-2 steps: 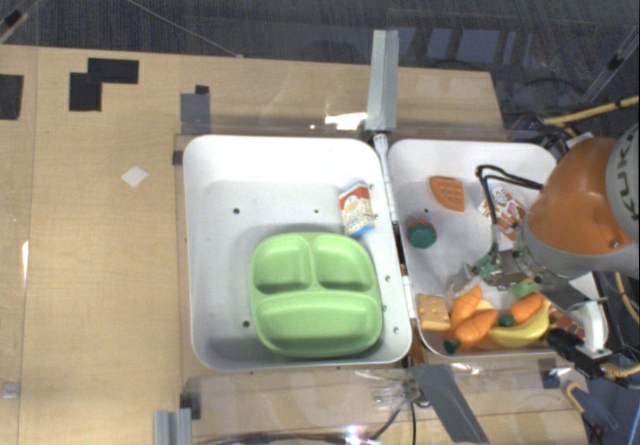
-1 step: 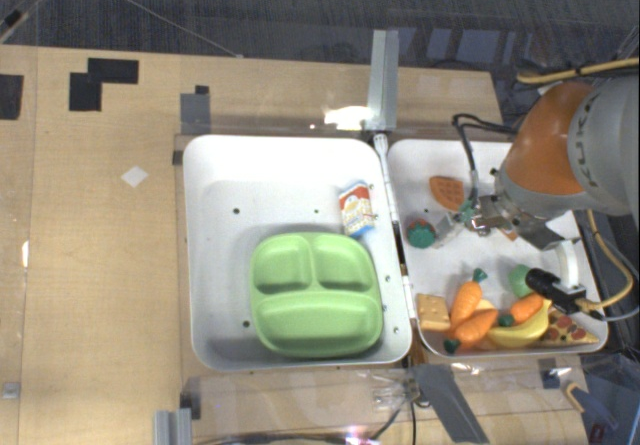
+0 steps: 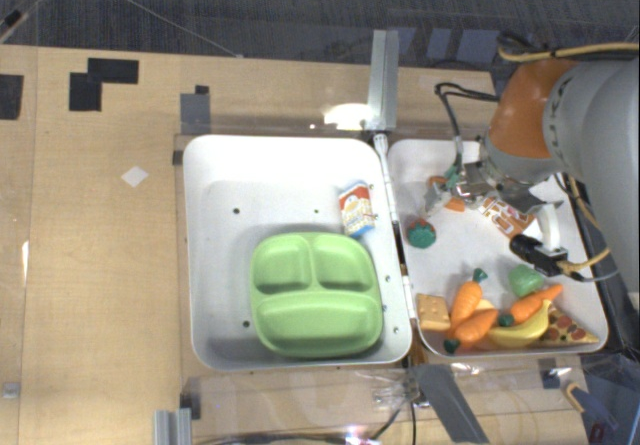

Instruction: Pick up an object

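Camera view, desk: the pale wooden desk carries two shallow white bins side by side, the left bin at nine o'clock of the right bin.

Camera view, left bin: a green divided plate lies toward its six o'clock side; a small printed packet sits at the plate's one o'clock, close to the wall the two bins share.

Camera view, right bin: most of the loose pieces crowd the six o'clock end, where I make out a carrot, a banana under it, a cracker-like square at the carrot's nine o'clock, and a green pepper-like piece at its three o'clock. A small dark green lump lies alone toward the bin's nine o'clock side.

Camera view, arm: the grey arm with its orange band comes in from three o'clock, over the bin's twelve o'clock end.

Camera view, tool: the tool hangs low over the bin's twelve o'clock part, above a small orange bit. How far it is spread, and whether it grips anything, I cannot tell; the cables and housing muddle it.

Progress: by my reckoning nothing is visibly lifted. The arm is placed over the bin; the grasp and the raise are yet to be shown.
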